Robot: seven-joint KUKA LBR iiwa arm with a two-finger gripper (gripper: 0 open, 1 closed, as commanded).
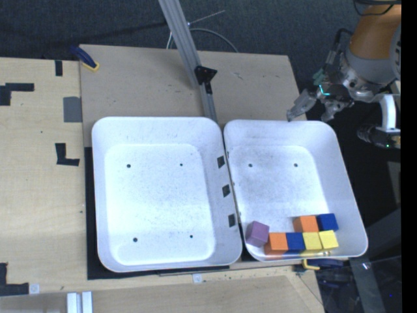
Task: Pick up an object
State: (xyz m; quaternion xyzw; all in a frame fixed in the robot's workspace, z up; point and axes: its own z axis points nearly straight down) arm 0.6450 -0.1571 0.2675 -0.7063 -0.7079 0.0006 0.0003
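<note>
Two shallow white bins sit side by side on the table [150, 83]. Toward 9 o'clock lies the left bin [156, 194], its floor showing only a few dark specks. Toward 3 o'clock lies the right bin [287, 168], and all the blocks are gathered at its 5 o'clock corner, tight against the near wall. A purple block [258, 232] stands at the 9 o'clock end of the cluster, slightly apart from the rest and turned a little. Just beside it is an orange block [278, 241], then a blue block [294, 241], then a yellow block [313, 241] and a second yellow block [328, 238], touching in a row. Behind that row, toward 12 o'clock, a second orange block [305, 224] and a second blue block [326, 222] sit side by side.

At 2 o'clock of the view the grey arm with its orange band [374, 34] reaches in, and the hand [313, 106] hangs just outside the far rim of the right bin, well apart from the blocks. Its fingers look spread, with nothing between them, though the dark background makes this hard to judge. A slanted metal bar [186, 38] runs from 12 o'clock down to the seam between the bins.
</note>
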